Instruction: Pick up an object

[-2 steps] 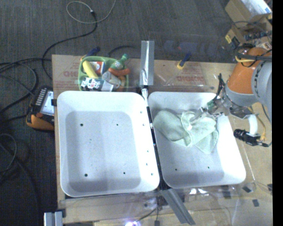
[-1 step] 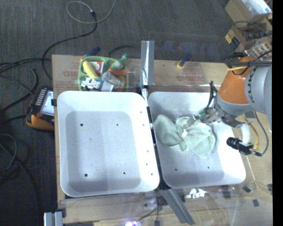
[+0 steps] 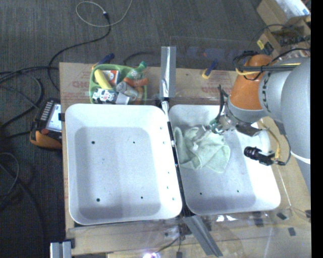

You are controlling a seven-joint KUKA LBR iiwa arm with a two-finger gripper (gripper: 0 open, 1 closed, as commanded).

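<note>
A small green plastic basket stands on the brown wooden bench near its far left corner, heaped with toy food: a yellow banana, an orange carrot and other small pieces. An orange and black handheld device lies off the bench's left edge on dark grey carpet, crossed by black cables.

Gripper low in right bin, at upper edge of crumpled pale green cloth; cloth spreads below & left of it; left bin further left; green basket of small items up-left, beyond bins.
</note>
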